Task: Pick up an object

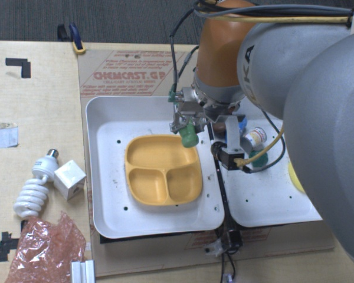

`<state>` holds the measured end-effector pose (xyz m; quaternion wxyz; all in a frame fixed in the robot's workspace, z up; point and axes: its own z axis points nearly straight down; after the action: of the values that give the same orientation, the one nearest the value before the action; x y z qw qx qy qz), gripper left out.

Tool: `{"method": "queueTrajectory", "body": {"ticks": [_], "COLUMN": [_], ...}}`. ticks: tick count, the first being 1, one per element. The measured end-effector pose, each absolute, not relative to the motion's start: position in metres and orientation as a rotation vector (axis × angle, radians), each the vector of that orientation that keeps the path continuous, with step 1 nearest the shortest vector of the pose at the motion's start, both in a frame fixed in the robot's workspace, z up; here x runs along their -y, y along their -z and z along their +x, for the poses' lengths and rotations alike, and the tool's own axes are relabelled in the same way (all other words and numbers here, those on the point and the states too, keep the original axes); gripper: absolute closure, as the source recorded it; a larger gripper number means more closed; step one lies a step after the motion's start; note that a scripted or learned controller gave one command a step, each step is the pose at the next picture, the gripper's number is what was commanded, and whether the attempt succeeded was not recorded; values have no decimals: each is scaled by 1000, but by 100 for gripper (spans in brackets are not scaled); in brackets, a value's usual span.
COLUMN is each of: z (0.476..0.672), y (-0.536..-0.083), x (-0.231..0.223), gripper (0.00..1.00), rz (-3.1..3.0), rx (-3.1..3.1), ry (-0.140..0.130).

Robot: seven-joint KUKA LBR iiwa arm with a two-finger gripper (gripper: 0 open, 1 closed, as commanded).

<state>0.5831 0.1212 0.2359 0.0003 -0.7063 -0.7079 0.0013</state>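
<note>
Grey arm (pixel 307 81) over 2 white bins (pixel 106 175) — wooden bench (pixel 35 111), dark floor (pixel 106 5) — tool (pixel 186 128) state unclear.

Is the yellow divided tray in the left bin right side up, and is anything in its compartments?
Right side up and empty: the yellow tray shows all three compartments open and bare.

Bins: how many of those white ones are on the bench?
2. The left bin holds a yellow divided tray; the right bin lies partly under the arm, which may hide things.
</note>
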Motion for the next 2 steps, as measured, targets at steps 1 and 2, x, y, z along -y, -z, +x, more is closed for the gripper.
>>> {"method": "queueTrajectory", "body": {"ticks": [1, 2], "z": [532, 489], "y": [-244, -224], "x": [-188, -229], "gripper": [100, 100], "rz": [-2219, -2220], "rx": [2224, 2223], "ry": [-4, -4]}}
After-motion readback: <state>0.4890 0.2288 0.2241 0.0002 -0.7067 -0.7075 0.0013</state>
